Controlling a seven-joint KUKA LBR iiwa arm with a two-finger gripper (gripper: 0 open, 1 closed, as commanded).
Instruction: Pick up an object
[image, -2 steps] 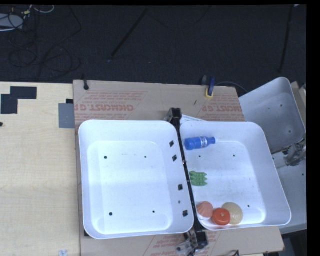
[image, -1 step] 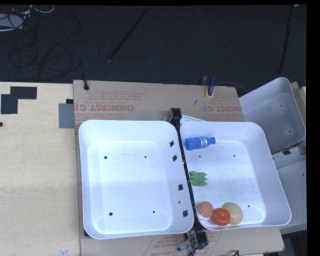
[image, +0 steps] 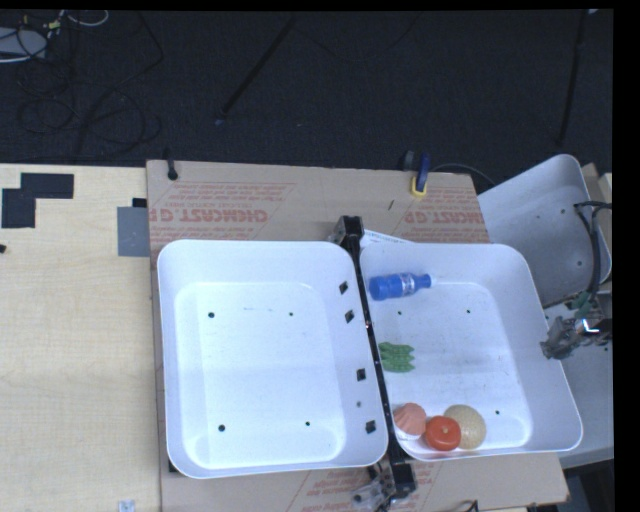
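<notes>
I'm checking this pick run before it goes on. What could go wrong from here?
1. The red round piece sits touching the pink piece and the tan piece in the right bin's near corner; a grasp there may nudge neighbours or hit the wall.
2. The blue bottle lies on its side and may roll.
3. The green item looks flat, so it is likely hard to grip.

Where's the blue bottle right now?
The blue bottle lies on its side in the right bin, near its far left corner beside the divider, with the green item nearer the camera.
</notes>
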